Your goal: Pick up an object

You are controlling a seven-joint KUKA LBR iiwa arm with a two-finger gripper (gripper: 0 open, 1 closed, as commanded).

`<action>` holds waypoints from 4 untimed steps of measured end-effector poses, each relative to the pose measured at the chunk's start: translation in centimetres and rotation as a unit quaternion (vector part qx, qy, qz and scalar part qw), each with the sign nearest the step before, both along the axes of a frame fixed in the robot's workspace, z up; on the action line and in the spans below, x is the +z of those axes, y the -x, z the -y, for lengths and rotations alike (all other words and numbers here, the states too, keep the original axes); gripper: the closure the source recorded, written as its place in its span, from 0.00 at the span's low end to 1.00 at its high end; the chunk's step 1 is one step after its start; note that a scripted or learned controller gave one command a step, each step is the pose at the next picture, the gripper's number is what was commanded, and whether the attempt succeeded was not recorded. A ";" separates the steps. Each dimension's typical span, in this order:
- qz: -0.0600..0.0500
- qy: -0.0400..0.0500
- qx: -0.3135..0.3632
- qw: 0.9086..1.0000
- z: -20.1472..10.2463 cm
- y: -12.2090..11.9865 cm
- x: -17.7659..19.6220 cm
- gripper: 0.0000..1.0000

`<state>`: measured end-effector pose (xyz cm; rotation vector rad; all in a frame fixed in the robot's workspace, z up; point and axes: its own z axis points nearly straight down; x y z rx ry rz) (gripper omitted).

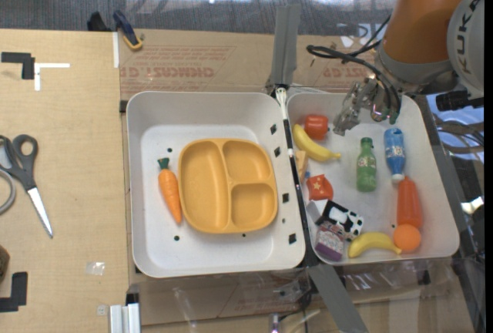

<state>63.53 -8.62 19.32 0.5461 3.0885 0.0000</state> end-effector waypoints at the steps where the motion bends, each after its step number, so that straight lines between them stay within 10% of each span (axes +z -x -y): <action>1: -0.001 0.001 0.266 0.964 5.1 2.1 -10.0 1.00; 2: 0.000 0.001 0.266 0.964 5.1 2.1 -10.0 0.00; 3: -0.001 0.001 0.278 0.961 7.7 5.9 -10.0 0.00; 4: -0.001 0.000 0.242 0.970 3.1 7.2 -10.1 0.00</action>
